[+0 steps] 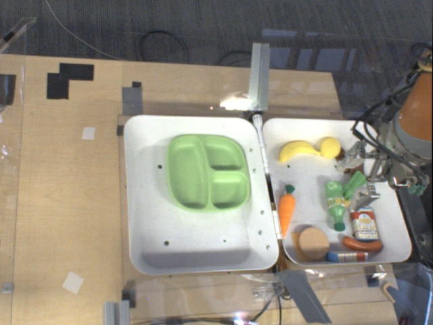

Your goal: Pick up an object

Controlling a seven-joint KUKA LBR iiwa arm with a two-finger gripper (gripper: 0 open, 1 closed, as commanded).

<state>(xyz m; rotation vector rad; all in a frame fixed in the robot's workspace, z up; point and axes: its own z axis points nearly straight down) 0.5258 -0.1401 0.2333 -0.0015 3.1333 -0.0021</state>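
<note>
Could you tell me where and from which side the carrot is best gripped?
Judging by its pose, grip the carrot across its thick orange middle, from straight above. It lies flat, lengthwise along the right bin's left wall, with open floor on its right side for one finger.

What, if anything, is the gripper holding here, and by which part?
It cannot be told. The gripper sits low over the right bin, right beside the green bottle, but the view doesn't show anything between it.
</note>
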